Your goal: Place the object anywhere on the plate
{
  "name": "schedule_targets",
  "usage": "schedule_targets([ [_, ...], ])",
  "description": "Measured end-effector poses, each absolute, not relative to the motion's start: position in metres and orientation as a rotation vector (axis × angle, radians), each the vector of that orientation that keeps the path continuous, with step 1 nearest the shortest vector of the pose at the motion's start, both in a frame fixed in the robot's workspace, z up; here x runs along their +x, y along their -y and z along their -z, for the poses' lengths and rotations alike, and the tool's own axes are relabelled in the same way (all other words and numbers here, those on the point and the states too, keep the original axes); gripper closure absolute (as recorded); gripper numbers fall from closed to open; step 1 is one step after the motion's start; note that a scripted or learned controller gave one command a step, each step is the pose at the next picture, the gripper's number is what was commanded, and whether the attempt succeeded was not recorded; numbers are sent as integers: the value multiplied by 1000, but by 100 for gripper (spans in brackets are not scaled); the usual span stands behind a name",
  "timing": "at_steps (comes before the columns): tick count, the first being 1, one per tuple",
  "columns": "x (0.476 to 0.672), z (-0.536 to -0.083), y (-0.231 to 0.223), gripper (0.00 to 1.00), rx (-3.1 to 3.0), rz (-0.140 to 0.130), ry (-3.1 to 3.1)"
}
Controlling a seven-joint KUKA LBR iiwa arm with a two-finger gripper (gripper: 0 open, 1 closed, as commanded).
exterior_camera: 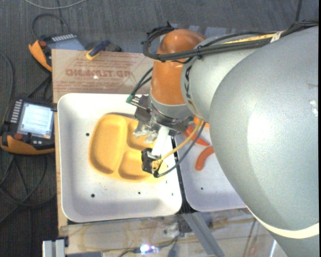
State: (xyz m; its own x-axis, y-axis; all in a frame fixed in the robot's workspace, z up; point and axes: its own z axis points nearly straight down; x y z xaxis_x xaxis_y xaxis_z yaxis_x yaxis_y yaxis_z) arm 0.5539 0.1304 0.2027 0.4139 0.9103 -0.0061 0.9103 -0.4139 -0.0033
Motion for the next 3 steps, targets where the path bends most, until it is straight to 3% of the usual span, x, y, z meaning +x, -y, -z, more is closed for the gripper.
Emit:
schedule_targets([
  [1,531,-182,-85,100,2430,9,-1995],
  [2,557,-215,-61,100,2314,6,-2128],
  [3,619,-201,-115,100,1950,7,-2463],
])
